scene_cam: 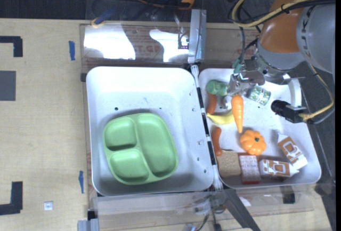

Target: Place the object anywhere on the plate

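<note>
The long orange toy carrot (237,113) hangs point-down over the right-hand shallow white bin (310,174), its blunt top caught between the fingers of the two-finger gripper (238,91), which is clenched on it. Its tip reaches down toward the small orange toy pumpkin (252,142) lying just below. To the carrot's left a yellow toy banana (221,118) lies on the bin floor, with a green leafy toy vegetable (216,87) above it and a slim orange-red piece (216,140) below it near the bin's left wall. Along the bin's lower edge sit a brown speckled slice of toy bread (228,163), a small pink-and-white carton (248,168), a brown-and-white box (274,168) and another brown-and-white box (291,152) tilted further right. A small green-printed packet (259,95) lies just right of the gripper. The grey arm with its orange band (285,8) comes in from the upper right. In the left-hand white bin (138,88), well apart from the carrot, the green plastic plate with three compartments (139,146) rests in the lower half.
</note>
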